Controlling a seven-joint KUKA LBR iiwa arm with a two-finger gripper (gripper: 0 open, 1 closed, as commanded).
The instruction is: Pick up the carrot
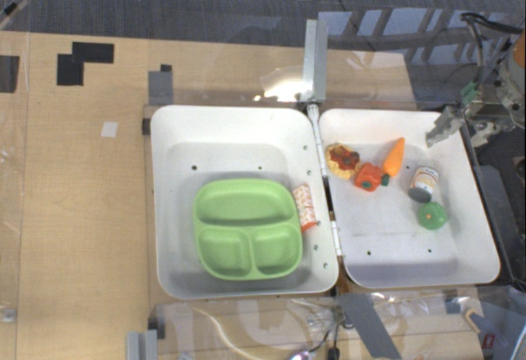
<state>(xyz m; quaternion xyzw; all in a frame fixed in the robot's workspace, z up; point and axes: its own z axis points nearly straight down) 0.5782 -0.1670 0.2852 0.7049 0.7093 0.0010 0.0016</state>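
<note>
At the upper right corner of the right-hand shallow white plastic bin, the grey two-finger gripper hangs over the bin's rim, with cables and grey metal parts of the arm behind it toward the right edge of the view. How its jaws stand cannot be told from here (the tip reads as one pale grey wedge, with no clear gap), and nothing shows between its fingers or in contact with them.

The small orange carrot lies in the upper middle of the right bin, tilted, its narrow end pointing up and to the right. It is apart from the gripper, which sits to its upper right. Just below the carrot's lower end is a small orange-red toy with a green tip, close to it or touching it. To the left of that toy lies a round yellow toy pastry with dark red topping, near the bin's left wall. To the right of the carrot lies a small can with a white label, and below the can a round green toy.

The left-hand shallow white plastic bin holds a light green plastic plate with three compartments. A small orange-and-white striped packet lies against the plate's right edge.
</note>
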